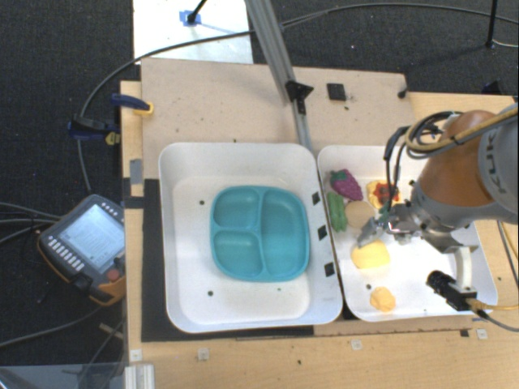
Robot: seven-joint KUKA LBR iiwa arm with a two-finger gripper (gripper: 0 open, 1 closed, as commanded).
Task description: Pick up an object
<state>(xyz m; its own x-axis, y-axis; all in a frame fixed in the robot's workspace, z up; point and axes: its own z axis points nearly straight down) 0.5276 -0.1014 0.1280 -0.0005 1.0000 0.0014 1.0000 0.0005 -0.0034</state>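
Observation:
The right bin (478, 270) holds several small things. A purple piece (346, 185) lies at its far left, with a green piece (336, 211) just below it. Beside them sits a yellow and red piece (379, 193). A pale yellow lump (371, 255) rests near the bin's middle, and a smaller orange-yellow lump (383, 299) lies close to the front wall. My gripper (379, 228) hangs low over the right bin, just above the pale yellow lump and right of the green piece. Nothing shows held in it.
The left bin (182, 241) bears a teal divided plate (261, 233). A grey pole (276, 47) slants across the bench's back to the gap between the bins. A teach pendant (85, 245) and cables lie on the floor at left.

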